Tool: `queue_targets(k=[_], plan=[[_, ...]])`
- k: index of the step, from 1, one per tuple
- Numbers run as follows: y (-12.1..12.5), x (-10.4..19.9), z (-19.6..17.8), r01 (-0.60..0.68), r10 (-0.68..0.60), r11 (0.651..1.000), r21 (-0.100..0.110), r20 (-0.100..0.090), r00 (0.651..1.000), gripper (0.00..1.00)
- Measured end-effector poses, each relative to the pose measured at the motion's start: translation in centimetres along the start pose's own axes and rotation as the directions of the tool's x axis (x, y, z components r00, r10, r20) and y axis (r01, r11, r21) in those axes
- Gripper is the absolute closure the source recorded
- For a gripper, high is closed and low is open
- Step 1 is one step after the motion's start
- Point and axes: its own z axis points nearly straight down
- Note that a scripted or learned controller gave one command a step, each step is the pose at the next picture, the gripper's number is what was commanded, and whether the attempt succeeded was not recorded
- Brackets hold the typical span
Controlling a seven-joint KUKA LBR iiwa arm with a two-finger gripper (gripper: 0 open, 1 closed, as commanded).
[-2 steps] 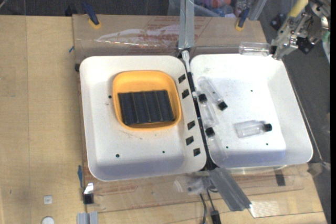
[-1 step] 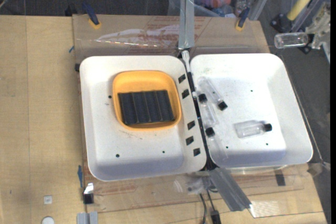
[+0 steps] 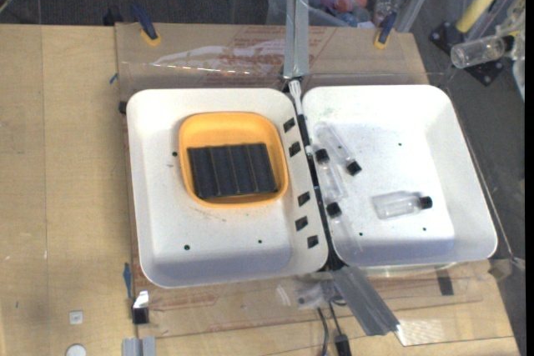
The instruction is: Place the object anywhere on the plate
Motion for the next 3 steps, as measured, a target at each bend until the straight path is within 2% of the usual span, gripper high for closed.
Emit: queue_targets(k=[1, 2, 3], plan=[[-0.08, -0.74, 0.05, 0.226, -0.226, 0.974, -0.001, 0.0, 0.974, 1.0], [-0.13, -0.72, 0.04, 0.488, -0.488, 0.873, -0.001, 0.002, 0.873, 1.0], [-0.14, -0.71, 0.06, 0.742, -0.742, 0.67, -0.002, 0.003, 0.67, 1.0]])
